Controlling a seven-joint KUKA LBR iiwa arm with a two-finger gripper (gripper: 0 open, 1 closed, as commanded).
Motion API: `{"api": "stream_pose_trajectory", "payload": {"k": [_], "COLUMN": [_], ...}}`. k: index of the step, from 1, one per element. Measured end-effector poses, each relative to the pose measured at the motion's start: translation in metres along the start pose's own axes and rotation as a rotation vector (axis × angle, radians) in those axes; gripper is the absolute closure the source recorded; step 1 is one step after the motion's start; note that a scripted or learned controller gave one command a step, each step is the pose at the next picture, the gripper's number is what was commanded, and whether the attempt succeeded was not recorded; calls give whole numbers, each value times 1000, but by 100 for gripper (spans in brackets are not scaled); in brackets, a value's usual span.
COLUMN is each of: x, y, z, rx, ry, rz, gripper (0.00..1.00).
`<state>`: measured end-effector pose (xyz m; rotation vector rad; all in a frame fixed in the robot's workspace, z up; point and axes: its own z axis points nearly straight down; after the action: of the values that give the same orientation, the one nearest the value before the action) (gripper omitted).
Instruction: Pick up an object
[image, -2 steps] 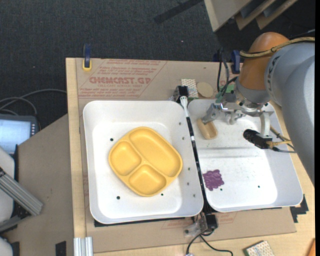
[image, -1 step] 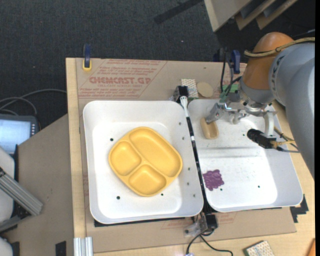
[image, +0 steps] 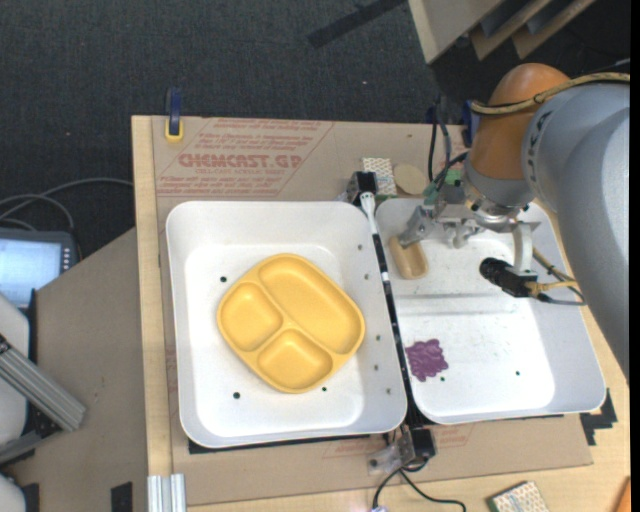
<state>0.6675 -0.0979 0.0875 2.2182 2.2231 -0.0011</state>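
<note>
Yellow divided tray (image: 290, 321) in left bin (image: 190, 330); gripper (image: 455, 228), grip unclear, by perhaps-wooden block (image: 408, 259) above purple clump (image: 426, 358).

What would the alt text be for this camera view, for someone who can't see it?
A grey robot arm lowers its tool into the right white bin, beside a tan block and a purple grape bunch. The left bin holds a yellow divided plate.
</note>
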Motion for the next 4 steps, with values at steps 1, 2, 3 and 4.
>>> {"api": "stream_pose_trajectory", "payload": {"k": [1, 2, 3, 4], "x": [0, -4, -12, -20], "y": [0, 0, 0, 0], "z": [0, 0, 1, 1], "rx": [0, -1, -2, -2], "ry": [-1, 3, 2, 2], "rz": [2, 2, 2, 2], "gripper": [0, 0, 0, 0]}}
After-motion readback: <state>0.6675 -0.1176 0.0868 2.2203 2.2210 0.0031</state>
